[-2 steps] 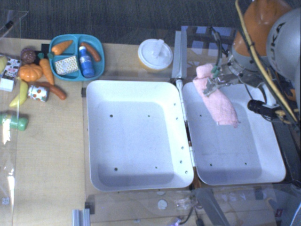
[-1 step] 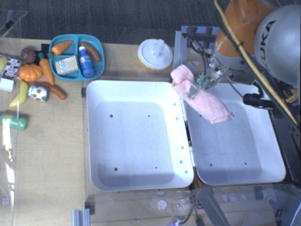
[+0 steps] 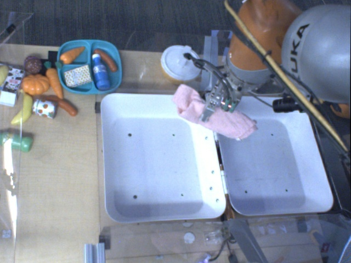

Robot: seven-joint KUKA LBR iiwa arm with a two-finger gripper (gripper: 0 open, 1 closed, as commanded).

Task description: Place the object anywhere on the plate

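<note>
At about 1 o'clock the gripper [image 3: 218,104] is clenched on a pink cloth [image 3: 219,116], which droops across the seam between the 2 white bins [image 3: 159,201]. A blue divided plate [image 3: 112,56] sits at 10 o'clock.

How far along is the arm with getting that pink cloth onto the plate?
Early to midway. Done: the pink cloth looks lifted, draped across the back edges of the left bin and right bin. In hand: the gripper sits on the cloth, apparently pinching it. Left: carrying it to the blue divided plate, already holding toy food.
</note>
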